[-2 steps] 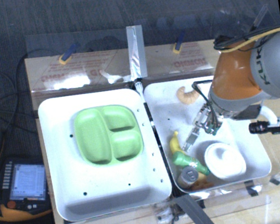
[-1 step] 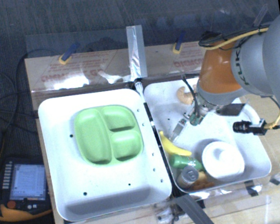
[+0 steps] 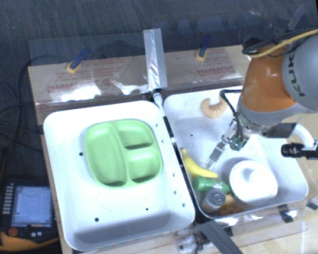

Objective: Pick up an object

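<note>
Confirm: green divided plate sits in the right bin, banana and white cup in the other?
Not quite. The camera view shows the green divided plate in the left bin; the banana and white cup lie in the right bin.

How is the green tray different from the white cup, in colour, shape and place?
The green tray is flat with compartments and lies alone in the left bin; the white cup is round and sits in the right bin, crowded beside a banana. The tray is wider. Both look like plastic tableware.
</note>
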`<state>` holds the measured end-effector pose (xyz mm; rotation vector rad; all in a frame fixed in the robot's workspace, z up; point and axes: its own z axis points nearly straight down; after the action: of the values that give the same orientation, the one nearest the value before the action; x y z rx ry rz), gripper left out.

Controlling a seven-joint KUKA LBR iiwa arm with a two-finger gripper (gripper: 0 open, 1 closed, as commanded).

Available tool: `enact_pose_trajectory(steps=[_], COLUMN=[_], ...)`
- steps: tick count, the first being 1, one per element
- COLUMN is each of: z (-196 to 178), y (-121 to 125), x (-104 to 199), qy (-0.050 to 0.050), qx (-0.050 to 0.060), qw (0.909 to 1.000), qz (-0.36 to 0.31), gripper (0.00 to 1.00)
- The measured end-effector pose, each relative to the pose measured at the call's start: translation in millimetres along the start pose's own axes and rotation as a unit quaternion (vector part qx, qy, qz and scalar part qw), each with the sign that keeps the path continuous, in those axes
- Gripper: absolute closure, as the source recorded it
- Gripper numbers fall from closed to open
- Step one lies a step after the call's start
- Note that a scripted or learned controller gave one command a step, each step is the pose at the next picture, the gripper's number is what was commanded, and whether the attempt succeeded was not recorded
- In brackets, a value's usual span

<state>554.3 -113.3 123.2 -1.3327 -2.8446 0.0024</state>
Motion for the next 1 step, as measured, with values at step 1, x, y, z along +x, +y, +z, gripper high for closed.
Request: enact_pose_trajectory(steps=[1], z=[33.0], y=[-21.4], x=[23.2], qy=[-0.006], qx=[-0.005], qw=[0.9994], qz=[0.035], gripper=[0.00])
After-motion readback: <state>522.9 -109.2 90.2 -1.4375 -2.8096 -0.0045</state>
